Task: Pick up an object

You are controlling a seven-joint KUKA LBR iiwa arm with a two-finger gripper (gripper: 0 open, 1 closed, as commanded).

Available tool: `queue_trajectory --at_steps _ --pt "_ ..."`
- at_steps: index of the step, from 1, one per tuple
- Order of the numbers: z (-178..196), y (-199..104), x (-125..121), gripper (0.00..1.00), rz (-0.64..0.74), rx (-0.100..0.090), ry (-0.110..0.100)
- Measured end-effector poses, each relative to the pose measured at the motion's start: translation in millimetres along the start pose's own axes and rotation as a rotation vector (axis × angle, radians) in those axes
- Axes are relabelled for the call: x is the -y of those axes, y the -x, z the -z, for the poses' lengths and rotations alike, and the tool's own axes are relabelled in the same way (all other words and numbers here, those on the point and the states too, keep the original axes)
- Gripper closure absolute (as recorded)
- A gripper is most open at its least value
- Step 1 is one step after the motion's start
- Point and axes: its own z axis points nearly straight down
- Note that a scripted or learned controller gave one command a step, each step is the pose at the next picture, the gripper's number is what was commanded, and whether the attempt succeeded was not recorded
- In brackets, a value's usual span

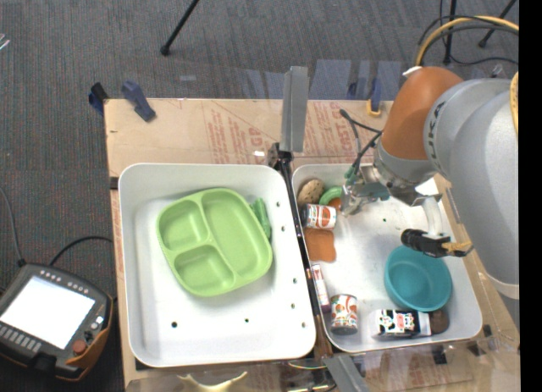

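You have the arm (457, 136) reaching in from the right, its orange band above the wrist, with the gripper (356, 198) low over the upper left corner of the right bin (373, 246). Its fingertips blur into the clutter there, so you cannot tell whether they are spread or closed, nor whether anything sits between them. In the left bin (212, 322) lies a green divided tray (214, 240), tilted a little. In the right bin you see a teal bowl (417, 278) toward the near right, with a small milk carton (396, 322) just in front of it. A small red can (344, 313) stands near the front edge. Another can (320, 216) lies on its side just beside the gripper, an orange-brown piece (321, 245) below it.
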Motion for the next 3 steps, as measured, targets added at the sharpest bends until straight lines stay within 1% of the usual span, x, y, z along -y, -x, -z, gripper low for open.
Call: queue_trajectory --at_steps 1,2,3 --pt "1.4 5.7 0.6 0.0 -0.005 0.009 0.002" --pt "-9.9 9.6 1.2 0.0 -0.194 -0.001 0.001" --pt "-0.9 6.2 0.9 1.0 -0.186 -0.005 -0.004"
